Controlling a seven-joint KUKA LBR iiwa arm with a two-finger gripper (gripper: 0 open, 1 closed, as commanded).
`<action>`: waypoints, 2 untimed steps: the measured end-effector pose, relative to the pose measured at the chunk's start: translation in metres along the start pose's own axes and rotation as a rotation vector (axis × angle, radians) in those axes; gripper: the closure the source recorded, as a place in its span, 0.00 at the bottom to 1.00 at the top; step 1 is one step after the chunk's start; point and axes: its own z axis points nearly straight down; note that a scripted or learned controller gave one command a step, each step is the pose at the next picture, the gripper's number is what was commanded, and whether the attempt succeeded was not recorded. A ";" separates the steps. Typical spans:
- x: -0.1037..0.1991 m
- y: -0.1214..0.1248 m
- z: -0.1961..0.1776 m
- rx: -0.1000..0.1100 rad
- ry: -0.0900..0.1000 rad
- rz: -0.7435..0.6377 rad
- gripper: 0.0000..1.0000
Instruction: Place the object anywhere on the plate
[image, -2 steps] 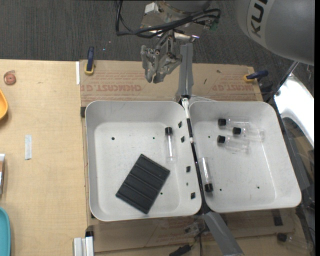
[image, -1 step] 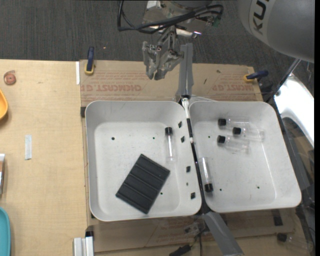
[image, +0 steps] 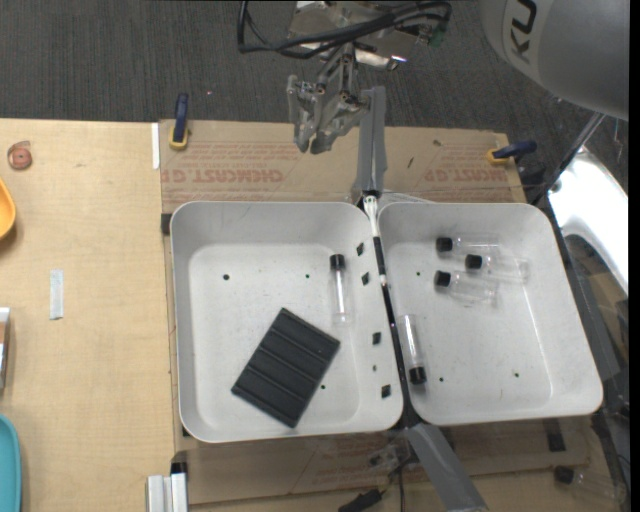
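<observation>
Plate (image: 287, 366): flat black ribbed rectangle, lies tilted in the left bin (image: 200, 300) toward its near edge. Clear plastic vial (image: 340, 288) with black cap sits beyond it, near the divider. Right bin (image: 560, 300) holds four more clear black-capped vials. Gripper (image: 322, 125) hovers past both bins over cardboard, nothing between its fingers; finger spacing unclear.

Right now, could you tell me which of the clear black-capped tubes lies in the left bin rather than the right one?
The tube beside the centre divider, lying lengthwise above the black ridged plate. It is alone in the left bin; the other tubes all lie in the right bin.
</observation>
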 end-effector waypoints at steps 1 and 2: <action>-0.022 0.009 -0.012 -0.003 0.008 -0.450 1.00; -0.021 0.007 -0.020 -0.002 0.003 -0.441 1.00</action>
